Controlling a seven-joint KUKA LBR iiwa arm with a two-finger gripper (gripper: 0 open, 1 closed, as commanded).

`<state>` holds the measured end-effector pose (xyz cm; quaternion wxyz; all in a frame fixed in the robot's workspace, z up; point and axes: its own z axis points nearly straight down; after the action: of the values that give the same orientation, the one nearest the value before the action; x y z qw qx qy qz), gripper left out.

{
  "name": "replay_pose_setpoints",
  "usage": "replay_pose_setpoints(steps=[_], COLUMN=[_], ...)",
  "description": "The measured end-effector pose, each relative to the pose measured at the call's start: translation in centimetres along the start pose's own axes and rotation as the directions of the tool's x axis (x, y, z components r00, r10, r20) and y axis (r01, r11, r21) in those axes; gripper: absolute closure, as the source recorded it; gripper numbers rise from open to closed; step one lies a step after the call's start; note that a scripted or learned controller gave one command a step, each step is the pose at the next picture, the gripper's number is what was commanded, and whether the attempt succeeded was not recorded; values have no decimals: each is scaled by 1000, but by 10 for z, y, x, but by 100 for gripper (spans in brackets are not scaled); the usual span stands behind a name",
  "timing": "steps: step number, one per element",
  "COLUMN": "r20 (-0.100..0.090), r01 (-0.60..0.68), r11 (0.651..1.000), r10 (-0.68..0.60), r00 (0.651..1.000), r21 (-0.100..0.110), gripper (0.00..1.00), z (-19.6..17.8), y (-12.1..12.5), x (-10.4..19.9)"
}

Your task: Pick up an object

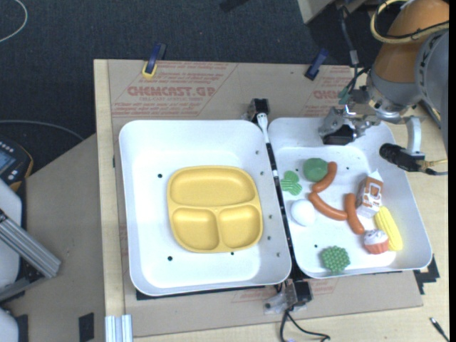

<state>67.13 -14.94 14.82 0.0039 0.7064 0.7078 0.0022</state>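
The right bin (410, 258) holds several toy foods: a green round piece (315, 168), a green leafy piece (290, 184), three orange sausages (323, 180), a white egg (303, 212), a broccoli floret (335, 258), a yellow corn cob (388, 228), a small carton (370, 193) and a red-and-white cupcake (375, 242). My gripper (342, 130) hangs over the far edge of the right bin, above and behind the green round piece, apart from all the food. Nothing shows in its grasp.
The left bin (142, 155) bears a yellow divided plate (214, 207). A black clip (260, 109) sits at the far end of the seam between the bins. The arm's grey body and orange band (410, 27) fill the upper right; a black cable part (399, 155) overhangs the right bin's rim.
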Motion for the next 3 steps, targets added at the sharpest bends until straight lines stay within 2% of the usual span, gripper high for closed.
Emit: replay_pose_setpoints(steps=[1,2,3], r20=[0,0,-5], r01=[-2,-1,0], r11=[1000,1000,1000], r10=[2,1,0], r00=[1000,1000,1000], r21=[1,3,14], gripper=[100,100,100], z=[-62,-78,-68], y=[-5,-4,-41], x=[-1,-1,33])
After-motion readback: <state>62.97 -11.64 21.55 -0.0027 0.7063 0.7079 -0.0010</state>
